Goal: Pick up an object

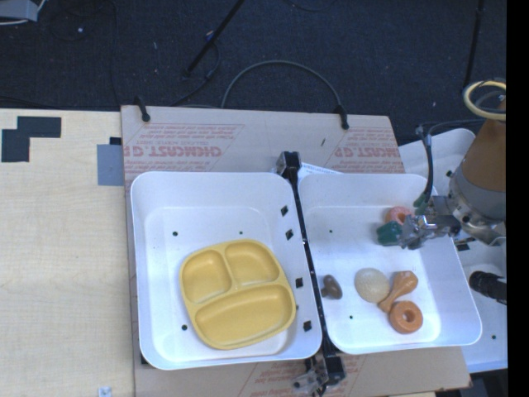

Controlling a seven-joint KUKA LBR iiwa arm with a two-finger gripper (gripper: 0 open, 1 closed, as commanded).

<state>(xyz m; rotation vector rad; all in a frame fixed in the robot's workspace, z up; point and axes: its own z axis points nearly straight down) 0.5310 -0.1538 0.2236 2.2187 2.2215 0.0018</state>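
right bin (463, 325): green object (388, 235) touching tool (411, 236).

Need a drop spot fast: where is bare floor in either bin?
Right bin: bare along the far wall and near-left corner. Crowded around the hand by the green piece, and near the cream ball, donut and brown stone. Left bin: bare strip beyond the yellow tray.
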